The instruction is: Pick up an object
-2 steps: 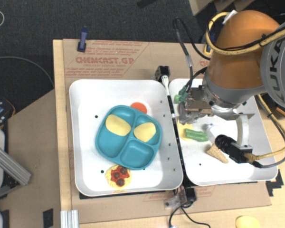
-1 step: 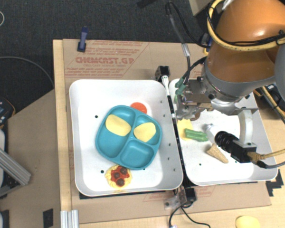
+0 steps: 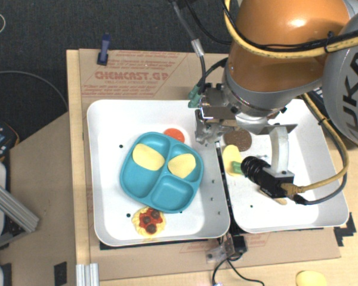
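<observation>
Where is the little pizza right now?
The pizza lies in the camera view's left bin, near its front edge, just in front of the blue plate.

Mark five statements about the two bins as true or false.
1. The blue plate lies in the bin on the view's left. True.
2. Two yellow pieces lie in separate compartments of the blue plate. True.
3. The orange piece lies in the bin on the view's right. False: it lies in the left bin, just behind the plate.
4. The pizza toy sits in a compartment of the plate. False: it lies on the bin floor at the plate's near edge.
5. A brown round piece lies in the right bin. True.
</observation>
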You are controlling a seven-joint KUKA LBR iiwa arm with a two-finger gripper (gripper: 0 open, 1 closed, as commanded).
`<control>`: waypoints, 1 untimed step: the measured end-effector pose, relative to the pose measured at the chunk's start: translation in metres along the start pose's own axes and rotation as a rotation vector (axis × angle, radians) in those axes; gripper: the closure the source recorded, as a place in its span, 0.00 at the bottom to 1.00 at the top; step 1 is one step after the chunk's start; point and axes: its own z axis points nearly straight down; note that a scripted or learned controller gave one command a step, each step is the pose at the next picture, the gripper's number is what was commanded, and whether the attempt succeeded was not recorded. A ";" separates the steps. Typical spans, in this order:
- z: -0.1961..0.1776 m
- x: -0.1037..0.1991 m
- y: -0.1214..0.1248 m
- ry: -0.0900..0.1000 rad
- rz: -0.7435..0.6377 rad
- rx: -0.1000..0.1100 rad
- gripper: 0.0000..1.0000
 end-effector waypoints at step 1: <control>0.017 -0.092 -0.001 -0.004 0.017 0.008 1.00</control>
